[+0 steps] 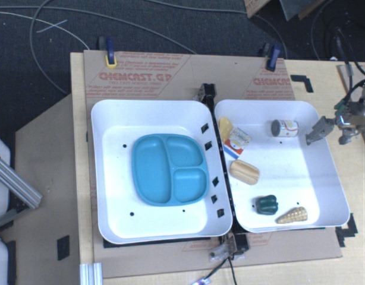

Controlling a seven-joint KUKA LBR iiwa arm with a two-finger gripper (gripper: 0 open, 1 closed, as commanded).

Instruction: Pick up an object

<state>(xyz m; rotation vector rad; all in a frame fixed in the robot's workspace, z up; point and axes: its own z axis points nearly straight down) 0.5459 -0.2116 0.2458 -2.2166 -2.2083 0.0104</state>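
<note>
1. The pincer point(332, 129) hangs at the right edge of the right bin point(325, 177), over its upper right rim; its two fingers stand apart, open, with nothing between them.
2. Nearest to it lies a small can point(284, 127) on its side, just to the left of the pincer inside the bin, apart from the fingers.
3. Further left, near the dividing wall, lie a yellow piece point(225, 127) and a white packet point(239, 138) with red and blue marks.
4. Below those sits a tan bread roll point(244, 171).
5. Toward the bin's lower edge, well apart from the pincer, rest a dark green pepper point(266, 205) and a beige cone-shaped piece point(292, 216) beside it.
6. The left bin point(111, 159) holds a blue divided plate point(170, 169).
7. Both bins stand on the desk point(81, 129).
</note>
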